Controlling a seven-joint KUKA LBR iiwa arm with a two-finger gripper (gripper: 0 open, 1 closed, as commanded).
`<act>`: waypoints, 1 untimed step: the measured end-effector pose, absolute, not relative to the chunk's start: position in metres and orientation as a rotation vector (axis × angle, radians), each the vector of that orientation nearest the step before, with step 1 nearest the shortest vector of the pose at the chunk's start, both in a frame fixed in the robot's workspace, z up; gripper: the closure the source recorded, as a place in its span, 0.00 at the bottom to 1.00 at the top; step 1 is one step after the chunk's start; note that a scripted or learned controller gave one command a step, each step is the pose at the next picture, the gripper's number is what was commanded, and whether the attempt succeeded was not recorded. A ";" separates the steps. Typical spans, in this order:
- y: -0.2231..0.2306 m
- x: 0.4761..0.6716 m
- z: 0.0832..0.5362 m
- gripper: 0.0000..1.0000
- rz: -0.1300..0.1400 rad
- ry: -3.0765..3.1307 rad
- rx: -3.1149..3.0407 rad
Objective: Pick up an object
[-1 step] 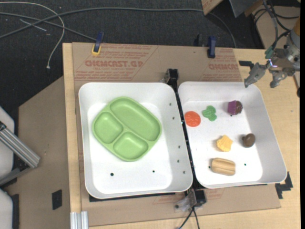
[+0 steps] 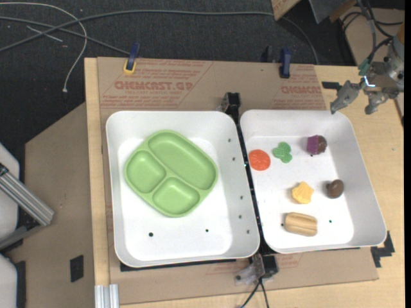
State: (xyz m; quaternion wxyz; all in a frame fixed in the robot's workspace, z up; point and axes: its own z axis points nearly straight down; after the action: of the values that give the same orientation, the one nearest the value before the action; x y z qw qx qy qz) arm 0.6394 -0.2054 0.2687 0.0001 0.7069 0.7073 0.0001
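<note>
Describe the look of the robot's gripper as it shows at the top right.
The gripper is bare grey metal with two slender splayed fingers below a blocky, cluttered wrist. Dark cables trail off behind it toward the upper right. No markings are legible at this size.

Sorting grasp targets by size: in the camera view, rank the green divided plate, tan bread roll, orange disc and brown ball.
1. Green divided plate
2. Tan bread roll
3. Orange disc
4. Brown ball
</note>
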 end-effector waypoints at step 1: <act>-0.204 0.635 0.228 0.00 -0.002 2.223 2.222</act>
State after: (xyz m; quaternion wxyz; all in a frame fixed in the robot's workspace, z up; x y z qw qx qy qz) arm 0.6347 -0.2042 0.2277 -0.0009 0.7069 0.7073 -0.0005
